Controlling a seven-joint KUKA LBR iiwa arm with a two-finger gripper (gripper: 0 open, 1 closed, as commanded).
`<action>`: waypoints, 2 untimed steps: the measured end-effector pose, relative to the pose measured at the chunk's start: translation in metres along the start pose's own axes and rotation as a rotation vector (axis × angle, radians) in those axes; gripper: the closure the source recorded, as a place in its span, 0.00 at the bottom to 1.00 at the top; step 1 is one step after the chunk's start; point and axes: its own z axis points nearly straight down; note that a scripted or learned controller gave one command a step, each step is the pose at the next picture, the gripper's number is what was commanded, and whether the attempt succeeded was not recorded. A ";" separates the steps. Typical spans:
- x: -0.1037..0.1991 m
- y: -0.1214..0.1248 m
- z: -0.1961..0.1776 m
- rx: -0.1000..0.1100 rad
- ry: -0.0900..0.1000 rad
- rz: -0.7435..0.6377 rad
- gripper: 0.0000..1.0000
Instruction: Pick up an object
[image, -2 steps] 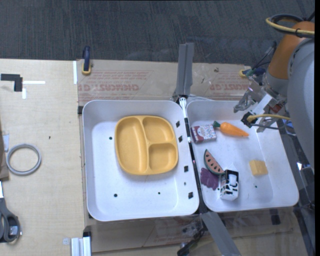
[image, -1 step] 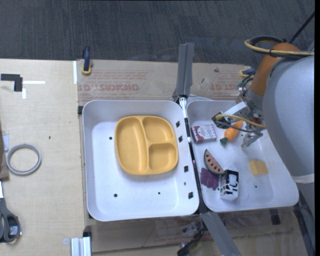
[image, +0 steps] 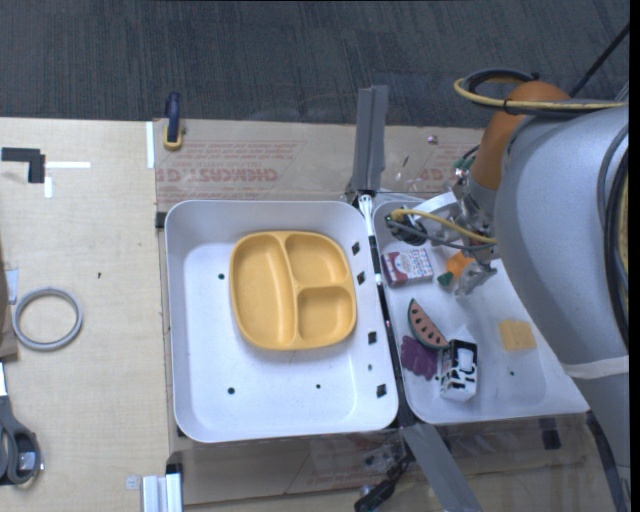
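Pale wooden desk (image: 90, 400) fills my left side, with a grey ring of tape (image: 46, 318) lying on it, well apart from the work. Moving right, the left shallow white bin (image: 200, 400) carries a yellow three-compartment plastic plate (image: 293, 289) and nothing I would try to lift. The right shallow white bin (image: 520, 392) holds the candidates: a small red-and-white packet (image: 409, 265) near its upper left corner, a toy watermelon slice (image: 426, 325) just below that, a purple crumpled piece (image: 418, 356) touching the slice's lower end, a black-and-white patterned block (image: 459, 370) just beside the purple piece, and a flat pale-yellow square (image: 517, 335) further right. An orange bit (image: 456, 266) sits close under the tool. The grey arm's gripper (image: 470, 272) hangs low over the upper part of this bin, to the right of the packet; its wrist and cabling crowd the view, so I cannot tell how wide the fingers stand or whether anything is in them. I judge this to be the approach or descent step, with no grasp confirmed. Next I would want the tool centred on one item, probably the packet or the orange bit, then a clean close and a lift to check.
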 end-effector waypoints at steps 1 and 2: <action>-0.027 -0.005 -0.001 -0.001 0.000 0.014 0.00; -0.015 0.033 -0.001 -0.002 0.001 -0.273 0.00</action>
